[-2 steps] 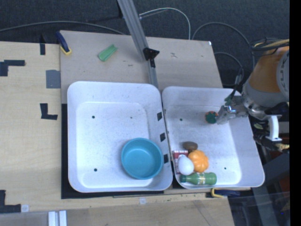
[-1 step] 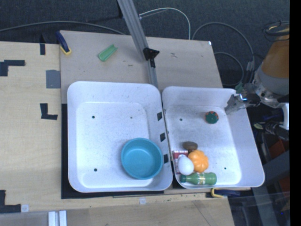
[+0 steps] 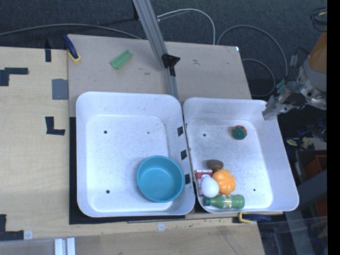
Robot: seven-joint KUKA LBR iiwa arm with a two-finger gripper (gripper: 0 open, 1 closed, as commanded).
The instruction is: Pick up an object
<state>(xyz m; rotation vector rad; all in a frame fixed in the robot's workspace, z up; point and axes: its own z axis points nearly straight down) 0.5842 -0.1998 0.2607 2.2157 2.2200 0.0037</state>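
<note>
Claw [image 3: 272, 109] at the right bin's [image 3: 276, 158] upper right rim, its state impossible to tell, small green-red ball [image 3: 239, 132] just below-left of it, farther down a brown lump [image 3: 214, 164], orange fruit [image 3: 224, 181], white egg [image 3: 210, 186], green bottle [image 3: 226, 201], perhaps a red packet [image 3: 200, 174], blue bowl [image 3: 160, 178] in the left bin [image 3: 106, 142] well away

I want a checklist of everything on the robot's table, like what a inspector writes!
Surface: bench bearing left bin and right bin.
Job's things: blue bowl in left bin; green ball, brown lump, orange fruit, white egg, green bottle in right bin.
Clutter: green block on bench.
Grippers: pincer at right bin's far right corner.
Cables: white cables behind bench.
Surroundings: dark floor.
</note>
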